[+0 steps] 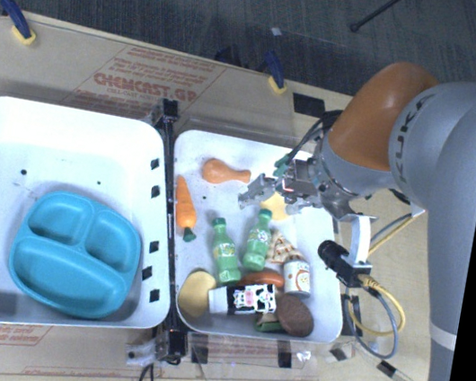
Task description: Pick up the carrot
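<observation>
Lying at the left edge of the right bin [227,148], carrot [185,207]: orange, slim, set lengthwise against the wall beside the divider, green tip toward the near side. Untouched by anything, well apart from the gripper [286,187]. Just beyond it, toward the far wall, an orange-tan squash-shaped toy [224,173] lying on its side. Right of the carrot, two green bottles: one [225,251] tilted near the middle of the bin, the other [258,239] just beside it, closer to the arm. Farther toward the near wall, a crowded cluster: a round tan piece [196,289], a white bottle with a black-and-white label [244,300] lying across, a small can [298,279], a dark brown round lump [294,315], a red-orange strip [261,277] between bottles and label. Hovering over the far right part of the same bin, above a yellow piece [275,208], gripper at the end of the grey arm [440,129] with its orange band; open or closed, cannot tell from this slant, and nothing seen held. Across the divider, in the left bin [13,123], a blue compartment tray [74,252] resting toward the near side. Under both bins, brown cardboard sheet [139,76] on the table, pinned at the far edge by blue clamps [17,18].
</observation>
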`<state>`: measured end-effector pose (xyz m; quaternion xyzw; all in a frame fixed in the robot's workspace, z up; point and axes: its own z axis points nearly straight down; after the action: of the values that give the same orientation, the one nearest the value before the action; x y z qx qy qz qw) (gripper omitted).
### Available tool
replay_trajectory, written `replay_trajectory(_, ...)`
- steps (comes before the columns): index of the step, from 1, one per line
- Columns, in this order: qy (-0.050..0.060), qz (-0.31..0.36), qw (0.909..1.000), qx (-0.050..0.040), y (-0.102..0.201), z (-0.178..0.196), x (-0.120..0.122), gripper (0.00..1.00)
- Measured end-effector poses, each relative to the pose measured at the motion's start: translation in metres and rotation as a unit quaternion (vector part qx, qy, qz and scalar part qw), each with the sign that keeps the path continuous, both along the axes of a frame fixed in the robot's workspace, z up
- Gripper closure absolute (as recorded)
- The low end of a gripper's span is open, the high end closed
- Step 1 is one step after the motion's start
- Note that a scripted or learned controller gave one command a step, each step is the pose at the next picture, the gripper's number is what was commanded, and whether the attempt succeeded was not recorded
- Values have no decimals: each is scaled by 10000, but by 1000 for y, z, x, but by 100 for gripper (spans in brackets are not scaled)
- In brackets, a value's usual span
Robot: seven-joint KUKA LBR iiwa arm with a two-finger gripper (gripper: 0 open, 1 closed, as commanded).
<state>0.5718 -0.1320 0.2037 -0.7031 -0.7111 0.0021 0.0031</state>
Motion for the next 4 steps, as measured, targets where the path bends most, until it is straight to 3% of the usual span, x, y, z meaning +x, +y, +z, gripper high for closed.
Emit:
replay_trajectory(1,-25,174,9998,-38,33,-111,33,0)
replay_trajectory(2,9,-325,9995,-49,37,-111,55,0)
replay_trajectory(3,-55,-226,9997,11,119,-6,44,0)
replay_trajectory(4,20,733,9973,-13,18,-81,31,0)
